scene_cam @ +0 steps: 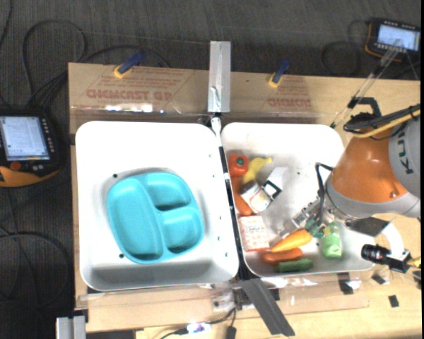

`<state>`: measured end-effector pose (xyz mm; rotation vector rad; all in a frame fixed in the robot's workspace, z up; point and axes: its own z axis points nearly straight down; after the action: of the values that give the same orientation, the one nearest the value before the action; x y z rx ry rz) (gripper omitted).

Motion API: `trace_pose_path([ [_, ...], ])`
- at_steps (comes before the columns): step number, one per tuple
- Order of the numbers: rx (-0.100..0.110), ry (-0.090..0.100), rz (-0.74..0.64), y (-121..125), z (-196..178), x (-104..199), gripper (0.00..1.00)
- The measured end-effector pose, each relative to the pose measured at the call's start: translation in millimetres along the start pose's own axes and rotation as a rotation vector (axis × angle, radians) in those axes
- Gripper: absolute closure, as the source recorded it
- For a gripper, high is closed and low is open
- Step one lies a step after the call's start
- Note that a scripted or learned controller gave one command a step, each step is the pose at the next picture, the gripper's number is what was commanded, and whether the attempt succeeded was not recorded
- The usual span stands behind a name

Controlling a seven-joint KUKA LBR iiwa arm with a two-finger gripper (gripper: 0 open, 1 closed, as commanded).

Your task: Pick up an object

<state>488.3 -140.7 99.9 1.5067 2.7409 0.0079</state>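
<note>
A divided tray [155, 216] lies in the left bin [92, 147]; toy foods [291, 242] crowd the right bin [297, 136].

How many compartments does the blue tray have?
3: one long compartment on the blue tray's left side, one at upper right, one at lower right. None seems hidden.

Turquoise tray [154, 217], white bins [92, 154], orange carrot [291, 241], green bottle [331, 245], yellow banana [260, 165]
</note>
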Motion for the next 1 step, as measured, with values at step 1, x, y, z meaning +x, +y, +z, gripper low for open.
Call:
trace_pose_path([
  [1, 0.0, 0.002, -0.001, 0.9, -8.3, 1.3, 1.0],
])
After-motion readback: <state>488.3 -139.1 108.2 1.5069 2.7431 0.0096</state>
